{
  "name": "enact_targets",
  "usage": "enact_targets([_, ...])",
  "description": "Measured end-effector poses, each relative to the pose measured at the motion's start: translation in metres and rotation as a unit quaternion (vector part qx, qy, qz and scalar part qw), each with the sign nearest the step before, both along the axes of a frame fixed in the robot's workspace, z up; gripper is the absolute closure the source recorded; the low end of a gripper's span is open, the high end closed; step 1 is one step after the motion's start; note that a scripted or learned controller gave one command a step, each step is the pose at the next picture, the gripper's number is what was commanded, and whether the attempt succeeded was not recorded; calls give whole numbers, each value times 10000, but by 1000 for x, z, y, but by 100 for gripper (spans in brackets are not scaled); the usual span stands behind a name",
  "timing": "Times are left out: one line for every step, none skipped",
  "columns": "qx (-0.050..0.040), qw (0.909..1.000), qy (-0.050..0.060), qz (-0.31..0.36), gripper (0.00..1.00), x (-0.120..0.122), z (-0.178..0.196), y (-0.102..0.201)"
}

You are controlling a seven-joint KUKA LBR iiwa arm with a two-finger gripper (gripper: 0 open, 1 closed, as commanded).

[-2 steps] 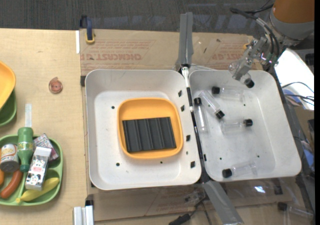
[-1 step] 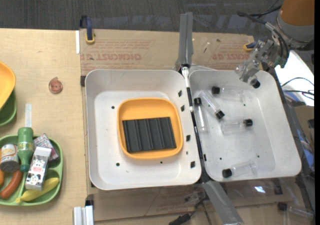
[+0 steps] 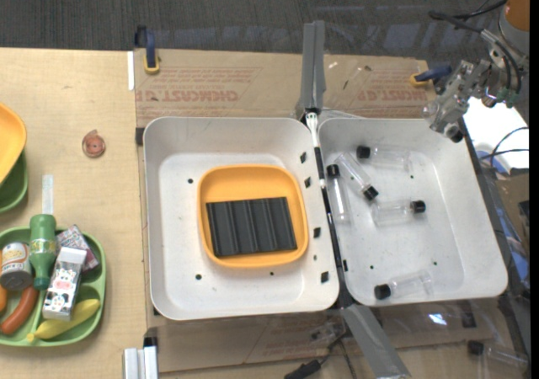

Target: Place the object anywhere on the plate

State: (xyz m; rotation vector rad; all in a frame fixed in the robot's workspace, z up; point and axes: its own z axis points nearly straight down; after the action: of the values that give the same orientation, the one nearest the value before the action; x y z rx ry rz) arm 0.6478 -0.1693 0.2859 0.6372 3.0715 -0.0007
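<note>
There are two white bins side by side on the table (image 3: 76, 99). The left bin (image 3: 168, 285) holds an orange plate (image 3: 251, 182) with a dark ridged pad (image 3: 253, 227) lying on it. The plate sits close to the middle of that bin.

The right bin (image 3: 472, 276) holds a few clear little tubes with black caps. One tube (image 3: 381, 152) lies at about 11 o'clock in the bin. Another tube (image 3: 354, 179) lies slanted at about 10 o'clock, close to the left wall. A third tube (image 3: 396, 210) lies near the middle. A fourth tube (image 3: 402, 286) lies at about 6 o'clock, near the bottom wall. None of them touches the plate.

The pincer (image 3: 450, 112) hangs at the top right corner of the right bin, at about 1 o'clock. I cannot tell if it is open or closed, and I see nothing held in it.

I think the job is only at the start. A tube has not yet been picked up, so the step now is to go and get one. Next the arm should come down over one tube, maybe the top one, since it is nearest. It has to line up across the thin tube, squeeze it, lift it, and carry it toward 9 o'clock to the plate. The tubes are round and smooth, so they may roll or slip away.
</note>
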Motion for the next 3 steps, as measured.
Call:
enact_targets([-1,9988,2,484,100,0,98,-53])
enact_targets([-2,9904,0,1382,100,3,156,-52])
enact_targets([-1,9904,-1,1381,0,3,156,-52])
